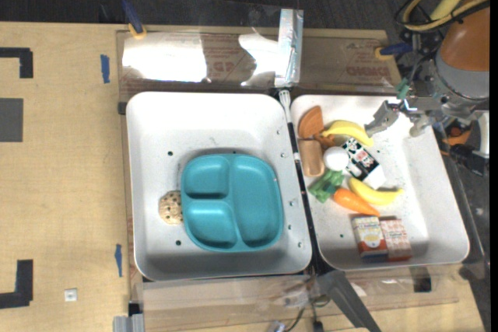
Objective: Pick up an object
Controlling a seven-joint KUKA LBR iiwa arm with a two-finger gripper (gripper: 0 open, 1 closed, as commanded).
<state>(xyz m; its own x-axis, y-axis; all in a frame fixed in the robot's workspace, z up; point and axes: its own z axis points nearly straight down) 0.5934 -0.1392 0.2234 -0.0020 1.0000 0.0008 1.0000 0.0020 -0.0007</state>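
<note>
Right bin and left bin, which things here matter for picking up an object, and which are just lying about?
For the job:
gripper
right bin
bananas
carrot
small carton
black-and-white pack

Lying about:
left bin
teal divided tray
cookie
clear screen behind

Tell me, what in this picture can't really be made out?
- Gripper, camera view: too small and blurred to tell open from shut.
- Carrot: partly under the lower banana.
- Cookie: its right edge hidden by the teal tray.
- Small cartons: print too small to read.
</note>
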